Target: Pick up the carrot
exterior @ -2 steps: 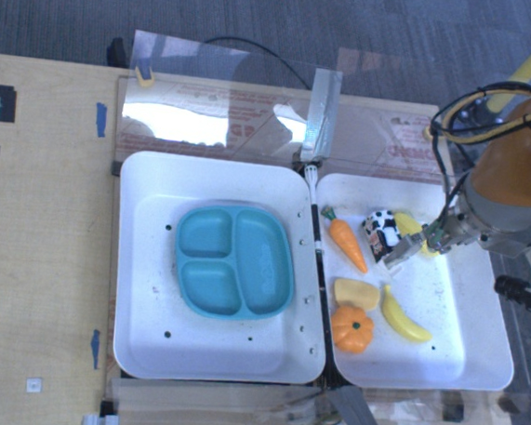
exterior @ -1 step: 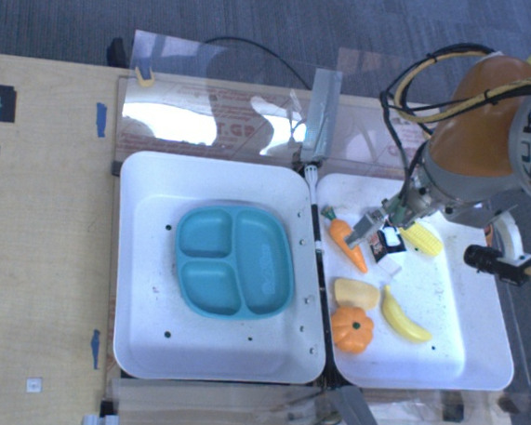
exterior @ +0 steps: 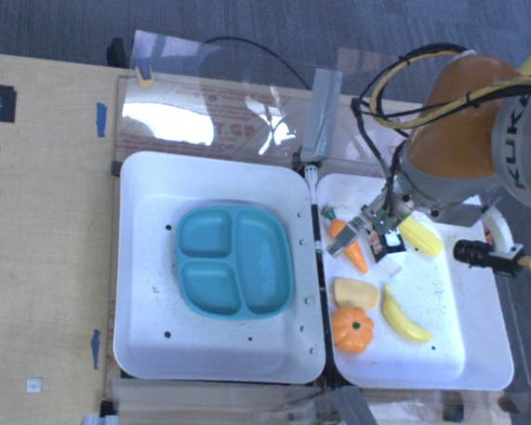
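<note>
Camera view, carrot [exterior: 348, 243] in right bin [exterior: 475, 363], tool [exterior: 352, 239] directly over it, grip state unclear.

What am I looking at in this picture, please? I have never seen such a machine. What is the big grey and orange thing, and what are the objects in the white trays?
You see one picture, taken by a fixed camera above a bench, looking down at a slant. The big grey and orange thing is a robot arm that reaches in from the right. At its end is the gripper, a small two-finger tool for grasping.

On the bench stand two shallow white bins. The left bin holds a blue plate with three compartments. The right bin holds toy food: a carrot, a corn cob, a banana, a pale yellow wedge like cheese and a small orange pumpkin.

The gripper is right at the carrot, but I cannot tell whether it grips it.
</note>
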`<state>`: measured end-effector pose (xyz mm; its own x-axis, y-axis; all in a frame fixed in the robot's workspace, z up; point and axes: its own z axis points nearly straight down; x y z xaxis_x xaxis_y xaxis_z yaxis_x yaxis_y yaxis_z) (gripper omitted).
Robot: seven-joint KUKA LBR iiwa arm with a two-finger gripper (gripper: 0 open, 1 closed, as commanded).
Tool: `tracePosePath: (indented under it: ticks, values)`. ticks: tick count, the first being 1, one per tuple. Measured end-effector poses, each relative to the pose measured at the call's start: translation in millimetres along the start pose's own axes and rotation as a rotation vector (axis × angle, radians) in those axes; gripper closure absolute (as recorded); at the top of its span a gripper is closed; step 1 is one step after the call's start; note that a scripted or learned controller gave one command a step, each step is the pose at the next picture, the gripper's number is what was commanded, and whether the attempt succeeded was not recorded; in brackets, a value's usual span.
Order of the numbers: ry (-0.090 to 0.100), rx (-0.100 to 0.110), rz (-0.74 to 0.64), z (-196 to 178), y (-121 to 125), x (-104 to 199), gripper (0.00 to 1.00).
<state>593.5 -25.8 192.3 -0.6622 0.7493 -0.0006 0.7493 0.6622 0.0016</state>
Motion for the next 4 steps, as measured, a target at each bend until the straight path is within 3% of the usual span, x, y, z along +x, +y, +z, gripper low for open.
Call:
tracePosePath:
  ticks: [1, 2, 3, 4]
  values:
    - [-0.004, -0.005, 0.004, -11.0, 0.2, -2.1, 1.00]
    - [-0.008, -0.005, -0.539, -71.5, -0.4, 21.7, 1.00]
    - [-0.006, -0.004, -0.539, -70.2, -0.8, 21.8, 0.00]
    - [-0.014, -0.011, -0.538, -82.2, 1.3, 21.1, 1.00]
